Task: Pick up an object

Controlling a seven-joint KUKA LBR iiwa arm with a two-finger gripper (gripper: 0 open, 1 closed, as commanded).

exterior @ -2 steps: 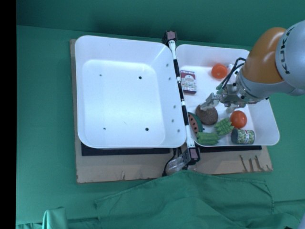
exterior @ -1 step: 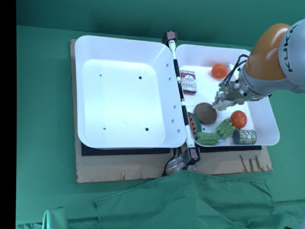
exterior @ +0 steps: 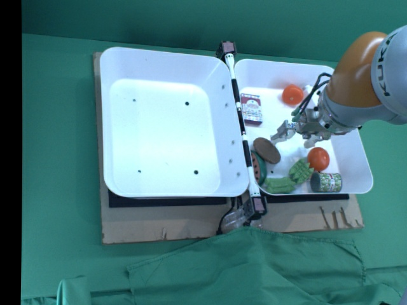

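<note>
Green cloth backs your two bins (exterior: 111,107). Your gripper (exterior: 289,131) hangs with fingers apart and nothing between them, above the right bin's brown oval piece (exterior: 267,150), likely because it lies apart from the tomato (exterior: 318,159).

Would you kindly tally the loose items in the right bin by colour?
Orange: 2, round orange ball and round orange ball
Red: 1, small red carton
Brown: 1, flat brown oval
Green: 4, watermelon slice, green pod, knobbly green piece, green-labelled can
Total: 8
</note>
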